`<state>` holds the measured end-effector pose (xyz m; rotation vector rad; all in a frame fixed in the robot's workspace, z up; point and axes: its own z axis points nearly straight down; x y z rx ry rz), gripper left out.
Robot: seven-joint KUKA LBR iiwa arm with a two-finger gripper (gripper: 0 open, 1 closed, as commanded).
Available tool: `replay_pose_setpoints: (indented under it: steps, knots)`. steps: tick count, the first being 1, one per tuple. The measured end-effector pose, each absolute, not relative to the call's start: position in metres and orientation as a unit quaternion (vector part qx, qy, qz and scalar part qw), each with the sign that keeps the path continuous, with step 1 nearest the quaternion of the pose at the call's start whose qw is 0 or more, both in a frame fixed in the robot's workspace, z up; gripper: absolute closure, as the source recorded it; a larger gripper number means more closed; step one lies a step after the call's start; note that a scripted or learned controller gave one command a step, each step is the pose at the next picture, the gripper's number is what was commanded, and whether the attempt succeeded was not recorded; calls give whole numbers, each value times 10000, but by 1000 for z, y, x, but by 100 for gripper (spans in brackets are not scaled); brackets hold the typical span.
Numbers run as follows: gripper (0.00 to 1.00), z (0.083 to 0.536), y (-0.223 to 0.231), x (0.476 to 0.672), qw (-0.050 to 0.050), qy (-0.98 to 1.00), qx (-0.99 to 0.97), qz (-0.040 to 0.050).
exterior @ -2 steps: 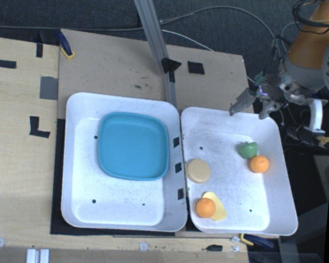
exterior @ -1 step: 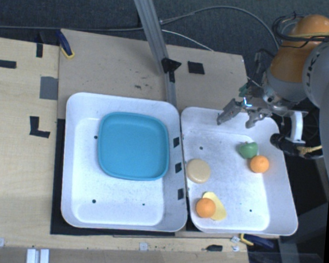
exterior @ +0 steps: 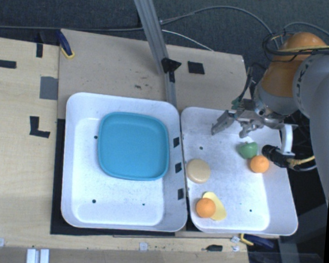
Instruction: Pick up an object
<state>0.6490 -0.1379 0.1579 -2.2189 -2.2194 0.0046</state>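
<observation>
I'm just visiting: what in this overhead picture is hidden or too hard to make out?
- Yellow object, right bin: an orange ball covers part of it, so its shape is unclear.
- Green object: too small and blurred to identify.
- Claw: small and dim, above the right bin's far end.
- Arm: cut off by the camera view's right edge.

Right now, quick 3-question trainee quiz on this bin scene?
1. True or false: the blue plate lies in the left bin.
2. How many orange balls are in the right bin?
3. Which item lies nearest the gripper: A) green ball B) beige disc C) yellow piece?

Key: 1 true. 2 two, and. 3 A.
</observation>
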Motion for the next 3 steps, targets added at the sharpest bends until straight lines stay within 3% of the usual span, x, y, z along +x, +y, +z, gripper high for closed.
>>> replay_pose_setpoints:
  steps: [1, 2, 3]
  knots:
    - [0, 114, -141, 644, 17, -7073, -7069, 16]
    - [100, 126, -140, 645, 0, -7076, -7066, 1]
    - [100, 181, -146, 638, -19, -7072, -7071, -12]
